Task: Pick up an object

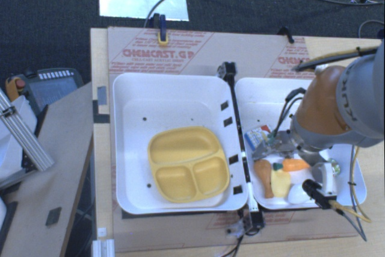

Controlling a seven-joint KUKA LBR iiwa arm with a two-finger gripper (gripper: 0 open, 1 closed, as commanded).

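Observation:
In the right bin (258, 96), several small things lie in the near half. A blue and white packet (255, 136) sits by the left wall. A brown drumstick-shaped piece (263, 174) lies beside a yellow piece (280, 182). An orange carrot-like piece (295, 164) and a white piece (297, 193) lie a little to the right. My gripper (281, 145) hangs low over this pile, just right of the packet and above the carrot. The wrist hides the part of the bin beneath it.
The left bin (135, 102) holds a yellow divided plate (187, 162). A black divider strip (234, 129) with clips runs between the bins. The arm's grey and orange body (337, 102) covers the right bin's right side. Cables trail near the front right corner.

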